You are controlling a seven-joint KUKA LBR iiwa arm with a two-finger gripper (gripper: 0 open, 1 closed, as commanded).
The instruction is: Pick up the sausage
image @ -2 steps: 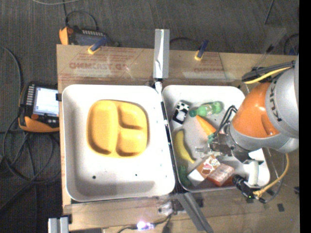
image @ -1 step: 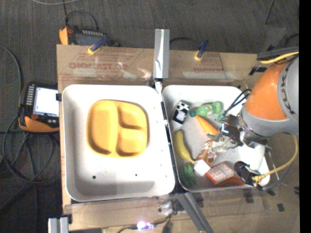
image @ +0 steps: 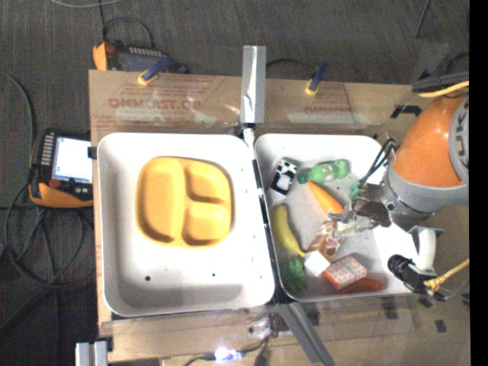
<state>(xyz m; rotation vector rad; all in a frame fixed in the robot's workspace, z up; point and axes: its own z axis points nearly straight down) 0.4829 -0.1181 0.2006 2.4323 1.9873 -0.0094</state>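
The sausage lies at the near edge of the right bin, touching a small red box. Further left sit a white block, broccoli and a banana. The gripper hovers over the bin's middle beside a carrot; whether it grips anything I cannot tell. A yellow tray fills the left bin.

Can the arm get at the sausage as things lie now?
Probably yes. The sausage lies uncovered along the right bin's near wall, beside a red packet. The gripper hangs just above; wall and packet may crowd it.
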